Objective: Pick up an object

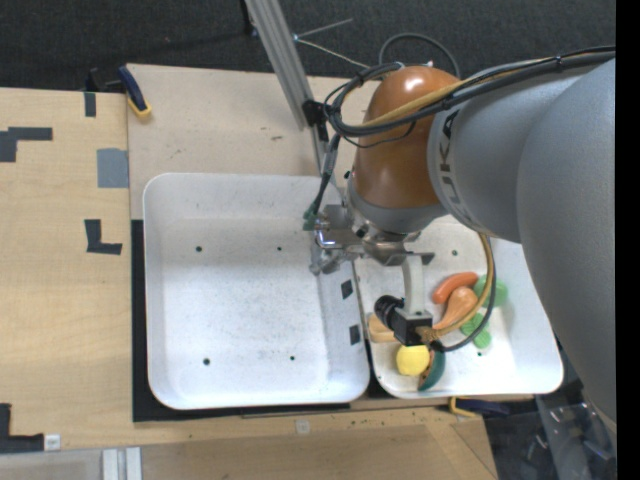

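The right bin (525,353) holds a small heap of toys. Two orange carrot-like pieces (455,293) lie against a green item (488,313). A yellow ball (411,360) rests near the bin's front edge, with a tan piece (379,330) just left of it and a dark green strip (437,372) at its right. My gripper (372,248) hangs under the orange wrist, over the right bin's left part near the wall between the bins, a little behind and left of the toys. The wrist hides its fingers.
The left bin (240,298) lies directly left of the gripper. A slanted metal rail (285,53) rises behind the bins. The bulky grey arm (540,148) covers the right bin's back and right side. Grey tape marks (112,166) dot the bench at left.
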`<state>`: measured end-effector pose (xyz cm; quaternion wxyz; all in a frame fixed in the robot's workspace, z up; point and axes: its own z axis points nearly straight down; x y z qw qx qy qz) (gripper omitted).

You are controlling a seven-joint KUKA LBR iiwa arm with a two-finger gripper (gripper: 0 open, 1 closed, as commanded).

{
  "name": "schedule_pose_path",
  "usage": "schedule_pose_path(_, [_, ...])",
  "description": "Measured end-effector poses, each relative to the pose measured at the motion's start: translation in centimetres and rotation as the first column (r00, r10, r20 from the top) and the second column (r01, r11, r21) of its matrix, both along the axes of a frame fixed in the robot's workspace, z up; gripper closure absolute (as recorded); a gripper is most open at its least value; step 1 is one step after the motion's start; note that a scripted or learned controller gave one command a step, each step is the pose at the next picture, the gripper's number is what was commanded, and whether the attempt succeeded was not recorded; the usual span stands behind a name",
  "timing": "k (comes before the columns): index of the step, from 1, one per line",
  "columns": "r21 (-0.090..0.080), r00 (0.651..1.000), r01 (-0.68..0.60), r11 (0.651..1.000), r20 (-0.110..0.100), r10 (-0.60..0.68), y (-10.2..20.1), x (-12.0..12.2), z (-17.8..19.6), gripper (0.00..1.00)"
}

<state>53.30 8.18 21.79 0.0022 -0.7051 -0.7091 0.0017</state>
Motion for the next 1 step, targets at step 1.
schedule_pose_path(1, [-0.001,1.0,0.004,1.0,0.003,-0.004,-0.28,0.12,0.05,0.0])
